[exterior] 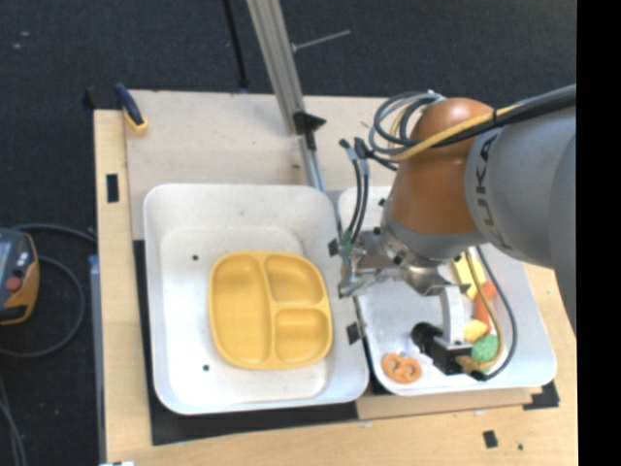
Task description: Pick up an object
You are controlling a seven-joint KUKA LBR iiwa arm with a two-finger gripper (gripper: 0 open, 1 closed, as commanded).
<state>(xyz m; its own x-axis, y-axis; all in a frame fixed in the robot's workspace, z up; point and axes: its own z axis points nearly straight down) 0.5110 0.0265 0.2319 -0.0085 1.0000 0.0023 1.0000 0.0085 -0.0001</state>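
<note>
Probably your pick: orange pretzel-shaped toy (400,367), in the right bin (524,318) at its near edge.
Handling: looks light and small, maybe rubbery; you would pinch it across one outer loop.
Claw (383,278): over the same bin; you cannot tell whether it is spread or pressed together.
Gap: toy lies near the claw, toward the front, apart from it.

Two shallow white bins sit side by side on a wooden bench (194,134). The left bin (175,221) holds a yellow divided plate (272,309), lying flat near its middle. The grey arm (514,192) with its orange band reaches over the right bin (539,357) and covers much of it. Near that bin's front edge lie an orange pretzel-shaped toy (400,367) and a yellow-green toy (482,343), apart from each other.
</note>
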